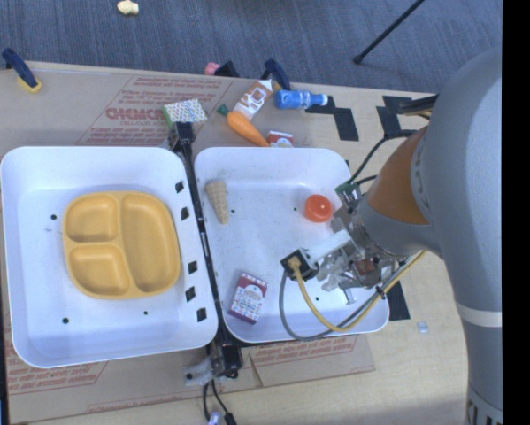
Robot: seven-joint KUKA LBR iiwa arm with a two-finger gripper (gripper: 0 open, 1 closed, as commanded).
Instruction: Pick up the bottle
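The small blue plastic bottle (298, 100) lies on the counter (88, 96) beyond the right white bin (273, 159), long axis crosswise, far up-left of the end effector (335, 273) low in that bin, whose finger state I cannot tell

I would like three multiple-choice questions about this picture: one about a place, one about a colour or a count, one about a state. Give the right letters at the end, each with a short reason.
1. Where does the blue bottle lie?
A. in the left bin
B. on the cardboard behind the right bin
C. on the yellow plate

2. What colour is the divided plate in the left bin?
A. yellow
B. green
C. red

3. How does the blue bottle rest?
A. upright
B. on its side
C. between the gripper's fingers

Answers: 1 B, it lies beyond the right bin rim, near the carrot. 2 A, the plate is yellow. 3 B, its long side lies flat, far from the gripper.
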